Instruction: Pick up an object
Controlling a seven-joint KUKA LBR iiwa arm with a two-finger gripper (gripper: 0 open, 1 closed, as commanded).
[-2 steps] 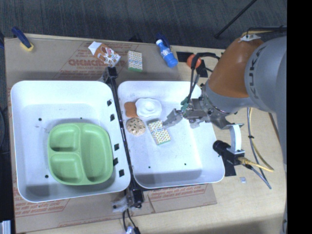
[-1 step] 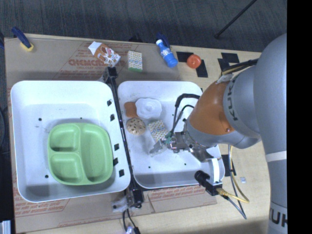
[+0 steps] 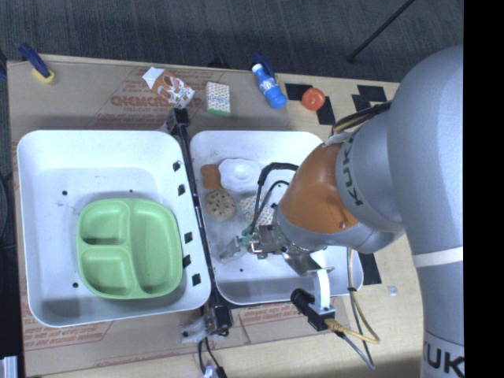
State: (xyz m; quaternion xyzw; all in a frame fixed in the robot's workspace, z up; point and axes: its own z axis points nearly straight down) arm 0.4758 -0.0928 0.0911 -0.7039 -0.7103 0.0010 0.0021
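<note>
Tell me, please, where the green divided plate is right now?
The green divided plate lies in the left bin, toward its lower half, across the divider from the cookie in the right bin.

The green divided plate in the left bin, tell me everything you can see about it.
The green divided plate is pale green, looks like smooth plastic, and has a rounded-square outline with a raised rim. Ridges split it into three compartments: two smaller ones on the camera view's left, one above the other, and one long one on the right. All three look bare. It lies flat and face up on the floor of the left bin, toward the near side. Nothing else touches it.
</note>
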